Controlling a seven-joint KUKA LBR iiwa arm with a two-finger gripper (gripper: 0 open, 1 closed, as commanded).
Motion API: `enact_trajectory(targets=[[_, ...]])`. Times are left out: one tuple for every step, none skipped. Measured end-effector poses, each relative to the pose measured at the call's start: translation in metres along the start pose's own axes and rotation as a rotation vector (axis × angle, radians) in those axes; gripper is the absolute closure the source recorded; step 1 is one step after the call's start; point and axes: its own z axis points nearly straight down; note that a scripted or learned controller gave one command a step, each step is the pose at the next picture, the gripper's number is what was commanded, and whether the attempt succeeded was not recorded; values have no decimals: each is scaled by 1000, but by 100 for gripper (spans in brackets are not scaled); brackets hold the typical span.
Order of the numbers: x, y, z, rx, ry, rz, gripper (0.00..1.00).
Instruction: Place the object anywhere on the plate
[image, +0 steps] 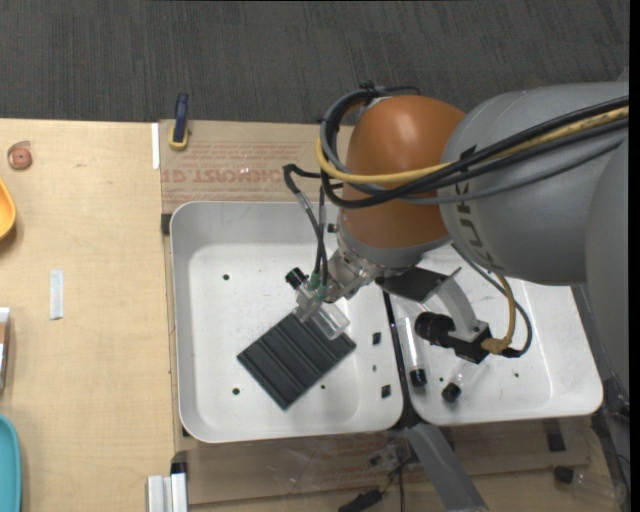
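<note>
One fixed overhead camera looks down slantwise on both bins.

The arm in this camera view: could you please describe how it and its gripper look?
The arm is grey and bulky, with a rounded orange band above the wrist. Yellow and black cables loop around that band. The gripper is small, metallic and pale.
</note>
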Motion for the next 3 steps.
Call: enact_trajectory(targets=[[-25,42,47,-1,-1,15,100],[-25,42,47,-1,-1,15,0],[-78,121,-28,-3,-2,366,0]])
